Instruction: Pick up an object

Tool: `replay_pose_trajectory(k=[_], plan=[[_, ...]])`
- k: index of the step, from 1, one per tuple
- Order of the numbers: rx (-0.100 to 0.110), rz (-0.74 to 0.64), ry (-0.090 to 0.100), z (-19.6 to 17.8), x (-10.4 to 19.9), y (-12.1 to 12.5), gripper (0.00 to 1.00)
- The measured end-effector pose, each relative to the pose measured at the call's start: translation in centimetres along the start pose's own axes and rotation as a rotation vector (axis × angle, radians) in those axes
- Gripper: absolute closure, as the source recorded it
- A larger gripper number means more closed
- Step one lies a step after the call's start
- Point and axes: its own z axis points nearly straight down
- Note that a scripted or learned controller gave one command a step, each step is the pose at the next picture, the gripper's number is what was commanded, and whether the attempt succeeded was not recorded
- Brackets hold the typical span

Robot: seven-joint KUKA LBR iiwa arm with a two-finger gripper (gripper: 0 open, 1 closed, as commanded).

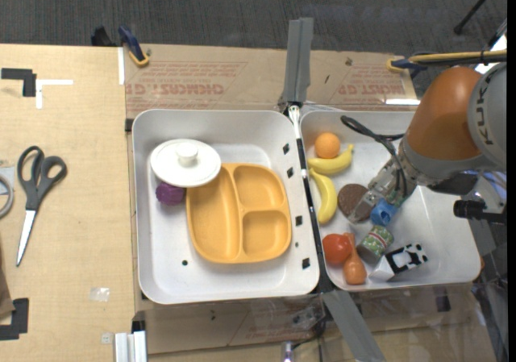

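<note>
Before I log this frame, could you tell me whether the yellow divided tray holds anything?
Empty: all three compartments of the yellow tray show bare yellow plastic.

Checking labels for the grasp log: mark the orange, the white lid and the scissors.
orange (326,145), camera view, middle of the fruit's top, in the right bin.
white lid (185,163), camera view, flat disc just under the knob, in the left bin.
scissors (36,179), camera view, the pivot below the black handles, on the bench.

Yellow tray (239,223) (purple ball (169,194) beside)

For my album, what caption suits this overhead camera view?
Robot gripper reaching among toy food in the right bin.
</note>
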Motion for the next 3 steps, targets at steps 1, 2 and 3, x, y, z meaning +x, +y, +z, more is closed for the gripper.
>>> replay_pose_trajectory(k=[1,2,3], plan=[[0.001,0.108,0.000,0.1,6.3,-2.4,0.00],[0.000,0.288,-0.001,0.0,1.3,1.0,0.00],[-0.002,0.286,-0.007,-1.1,1.1,1.1,1.00]])
